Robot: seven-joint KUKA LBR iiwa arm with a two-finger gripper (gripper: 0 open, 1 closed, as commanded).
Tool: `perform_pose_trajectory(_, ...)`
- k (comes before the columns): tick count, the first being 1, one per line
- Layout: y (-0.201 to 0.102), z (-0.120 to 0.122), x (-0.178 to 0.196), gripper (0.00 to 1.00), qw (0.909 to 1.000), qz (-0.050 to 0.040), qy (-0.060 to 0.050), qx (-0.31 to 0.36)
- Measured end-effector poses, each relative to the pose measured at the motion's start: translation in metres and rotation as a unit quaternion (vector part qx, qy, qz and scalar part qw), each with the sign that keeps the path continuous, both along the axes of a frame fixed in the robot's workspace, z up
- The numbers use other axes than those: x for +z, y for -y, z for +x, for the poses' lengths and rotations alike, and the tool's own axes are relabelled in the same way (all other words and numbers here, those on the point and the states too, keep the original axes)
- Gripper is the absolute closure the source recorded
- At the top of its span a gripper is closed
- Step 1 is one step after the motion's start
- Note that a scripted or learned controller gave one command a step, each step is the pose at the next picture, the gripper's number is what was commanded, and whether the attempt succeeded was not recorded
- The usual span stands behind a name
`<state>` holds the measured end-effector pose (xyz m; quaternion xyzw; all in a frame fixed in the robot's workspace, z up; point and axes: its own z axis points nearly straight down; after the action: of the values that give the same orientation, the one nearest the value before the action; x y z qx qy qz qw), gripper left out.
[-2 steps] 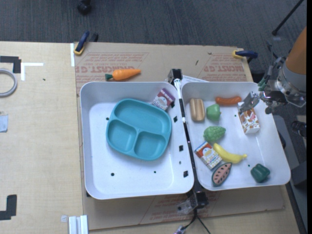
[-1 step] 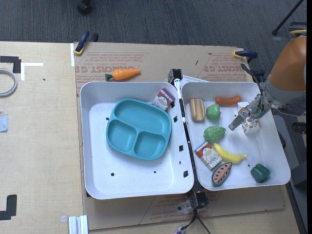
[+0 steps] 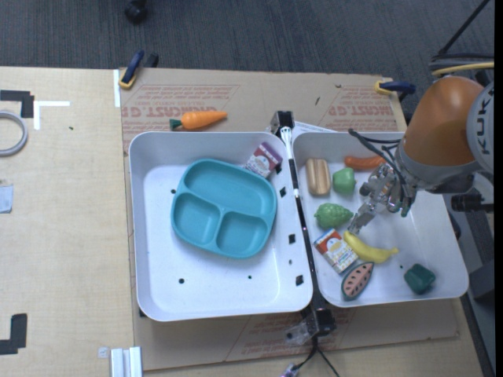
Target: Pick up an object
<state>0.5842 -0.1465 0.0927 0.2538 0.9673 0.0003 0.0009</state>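
My gripper [image 3: 363,217] hangs low in the right bin [image 3: 440,234], reached in from the right under the orange wrist band. Its tip sits just above a yellow banana [image 3: 372,250] and just right of a leafy green vegetable [image 3: 332,214]. Close by lie a small red and white carton [image 3: 335,250], a watermelon slice [image 3: 357,280], a green round fruit [image 3: 343,181], a tan bread roll [image 3: 317,176] and an orange-red pepper [image 3: 361,162]. A dark green block [image 3: 419,278] rests in the near right corner. Nothing shows as lifted off the bin floor.
The left bin [image 3: 157,273] holds a teal divided plate [image 3: 224,208] and a small printed packet [image 3: 263,160] at its far right corner. A toy carrot [image 3: 200,119] lies on the cardboard behind the bins. The wall between the bins runs just left of the carton.
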Motion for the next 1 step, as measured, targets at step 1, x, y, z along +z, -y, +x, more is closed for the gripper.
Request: perform_pose_trajectory(1,-0.0047,0.0334,0.0004,0.0,0.9966,-0.0006,0.001,0.083)
